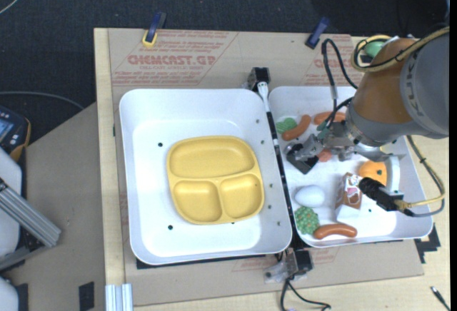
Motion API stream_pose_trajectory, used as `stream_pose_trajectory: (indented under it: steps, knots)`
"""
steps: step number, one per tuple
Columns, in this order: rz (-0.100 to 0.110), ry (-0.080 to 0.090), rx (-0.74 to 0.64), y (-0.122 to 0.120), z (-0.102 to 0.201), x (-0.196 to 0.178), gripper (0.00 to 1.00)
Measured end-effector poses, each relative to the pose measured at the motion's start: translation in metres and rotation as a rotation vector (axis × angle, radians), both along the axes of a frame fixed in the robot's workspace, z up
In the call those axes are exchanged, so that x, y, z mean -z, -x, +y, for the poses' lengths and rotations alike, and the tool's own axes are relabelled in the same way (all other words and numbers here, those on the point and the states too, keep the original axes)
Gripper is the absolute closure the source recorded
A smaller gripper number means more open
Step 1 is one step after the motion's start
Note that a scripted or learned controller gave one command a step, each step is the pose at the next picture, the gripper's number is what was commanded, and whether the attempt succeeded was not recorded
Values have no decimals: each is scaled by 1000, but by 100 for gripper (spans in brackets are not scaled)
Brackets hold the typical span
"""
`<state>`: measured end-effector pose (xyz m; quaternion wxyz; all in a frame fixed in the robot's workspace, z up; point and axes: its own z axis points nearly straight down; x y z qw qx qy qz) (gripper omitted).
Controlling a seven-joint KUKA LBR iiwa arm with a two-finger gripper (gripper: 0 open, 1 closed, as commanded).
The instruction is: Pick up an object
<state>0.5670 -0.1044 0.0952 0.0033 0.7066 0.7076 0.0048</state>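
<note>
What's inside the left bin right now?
The left bin holds one yellow divided tray, lying flat with three vacant compartments. Small dark dots mark the bare floor around it. Whatever lies beneath the tray is covered.

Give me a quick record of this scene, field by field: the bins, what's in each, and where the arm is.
left bin: holds a yellow divided plate, three compartments
right bin: holds small food items
items in right bin: white egg, green broccoli piece, sausage near the front edge, orange piece
arm: reaches in from the right, over the right bin
pincer: low in the right bin's back left part; grip state unclear
</note>
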Motion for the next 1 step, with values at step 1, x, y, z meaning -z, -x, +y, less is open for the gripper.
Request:
stream_pose_trajectory:
  steps: [1]
  knots:
    - [-19,-3,2,-6,2,-16,100]
